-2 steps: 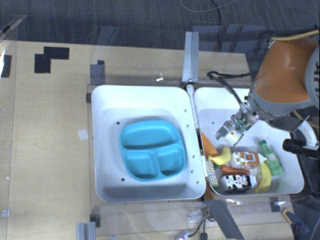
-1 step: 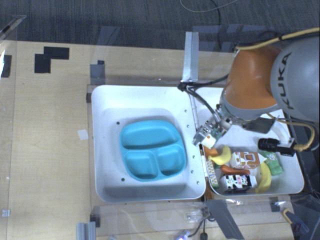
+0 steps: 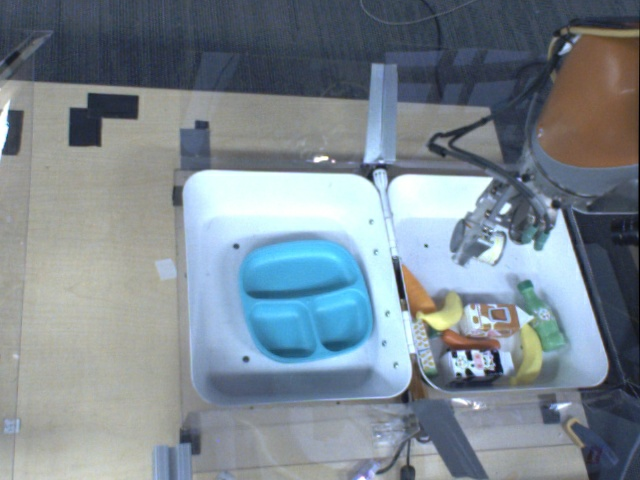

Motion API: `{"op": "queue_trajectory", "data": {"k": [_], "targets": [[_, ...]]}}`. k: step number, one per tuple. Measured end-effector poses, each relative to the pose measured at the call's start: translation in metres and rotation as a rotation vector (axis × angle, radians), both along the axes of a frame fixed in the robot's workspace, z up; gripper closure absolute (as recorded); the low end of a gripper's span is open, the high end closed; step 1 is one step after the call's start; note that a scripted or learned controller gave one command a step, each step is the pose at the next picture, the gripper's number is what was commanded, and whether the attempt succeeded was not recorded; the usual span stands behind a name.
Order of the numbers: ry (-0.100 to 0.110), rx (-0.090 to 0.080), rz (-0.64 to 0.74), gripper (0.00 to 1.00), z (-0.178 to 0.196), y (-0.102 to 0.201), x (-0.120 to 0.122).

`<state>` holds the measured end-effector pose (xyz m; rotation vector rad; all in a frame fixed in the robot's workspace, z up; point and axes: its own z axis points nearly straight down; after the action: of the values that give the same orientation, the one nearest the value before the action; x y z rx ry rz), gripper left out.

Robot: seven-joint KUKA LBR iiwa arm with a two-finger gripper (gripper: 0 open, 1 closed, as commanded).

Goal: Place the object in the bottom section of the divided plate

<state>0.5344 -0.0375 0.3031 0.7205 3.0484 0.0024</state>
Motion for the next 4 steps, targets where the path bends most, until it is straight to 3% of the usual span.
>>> {"op": "queue_trajectory", "data": {"k": [1, 2, 3, 4], "targets": [[0.006, 0.000, 0.268, 1.00, -0.120, 0.060, -0.041], [0.000, -0.003, 0.453, 1.00, -0.039, 0.005, -0.032], [0.001, -0.003, 0.452, 0.00, -0.039, 0.005, -0.032], [-0.008, -0.003, 0.450, 1.00, -0.029, 0.006, -0.029]]}}
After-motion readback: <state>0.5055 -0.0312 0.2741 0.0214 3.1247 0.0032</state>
